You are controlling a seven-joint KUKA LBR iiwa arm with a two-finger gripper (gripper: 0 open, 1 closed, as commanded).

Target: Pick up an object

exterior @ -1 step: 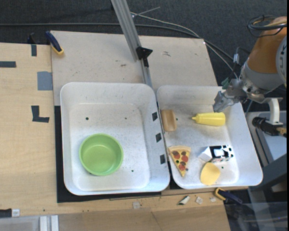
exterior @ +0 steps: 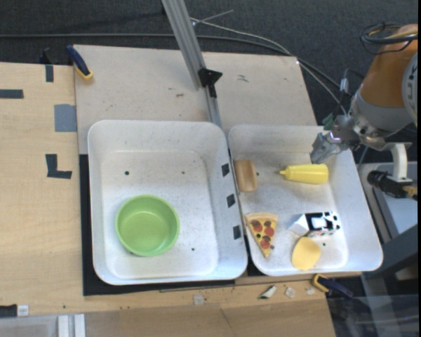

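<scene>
Yellow mustard bottle: lies on its side in the right bin, just below-left of the claw, long axis crosswise, nozzle pointing left; finger state cannot be told.

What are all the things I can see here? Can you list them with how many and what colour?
bowl: 1, green, left bin, near front corner
left bin: 1, white, on the bench
right bin: 1, white, beside the left bin
wooden block: 1, light brown, right bin, by its left wall
yellow bottle: 1, yellow, lying on its side, right bin, far half
pizza slice: 1, orange with red spots, right bin, front left
black-and-white toy: 1, right bin, front right
yellow round piece: 1, yellow, right bin, in front of the black-and-white toy
clamp: 1, blue and yellow, far left of the bench
arm: 1, grey and orange, from the right
pincer: 1, grey, above the yellow bottle
</scene>
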